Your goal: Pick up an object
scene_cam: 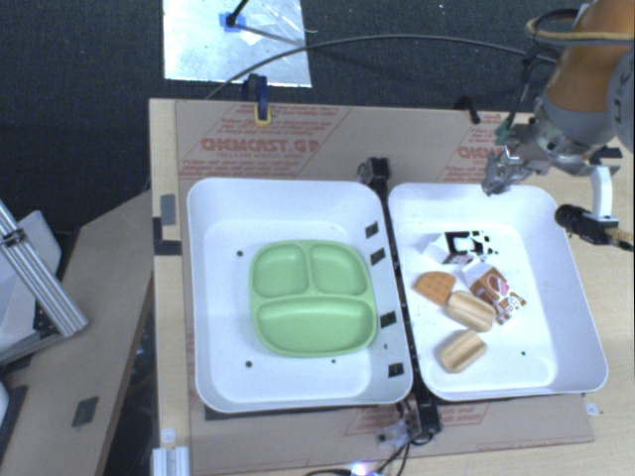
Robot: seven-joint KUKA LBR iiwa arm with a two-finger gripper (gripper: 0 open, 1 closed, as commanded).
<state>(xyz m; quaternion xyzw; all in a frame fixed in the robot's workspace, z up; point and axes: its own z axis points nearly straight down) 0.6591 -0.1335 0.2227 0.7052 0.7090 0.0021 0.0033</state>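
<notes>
Standing at the bench, I record two shallow white plastic bins side by side on a cardboard-covered surface. The left-hand bin (213, 266) carries a pale green three-compartment plastic tray (314, 297), sitting roughly central on its floor. The right-hand bin (556, 296) holds the candidates for picking, clustered left of centre.

In that cluster: a black-and-white patterned card or packet (462, 245) at about 12 o'clock of the group; a flat orange-brown biscuit-like piece (434, 287) at 9 o'clock; a small brown-and-white wrapped item (494, 291) at 3 o'clock; a tan bread-roll-shaped piece (470, 310) at the middle, touching or just beside the wrapped item; and a second tan roll-shaped piece (462, 350) at 6 o'clock, a little apart from the rest.

The grey arm with its orange band enters from 2 o'clock of the view. The two-finger gripper (496, 178) hangs over the far rim of the right-hand bin, at 12 o'clock of that bin and well apart from the cluster. At this resolution the tip is small and blurred; I cannot tell how it is set. Nothing is seen beneath it or carried by it.

Assessment: the pick is not yet made. All items lie on the bin floor. Remaining, in my judgement: travel toward 6 o'clock over one item, descend, grasp, lift.
</notes>
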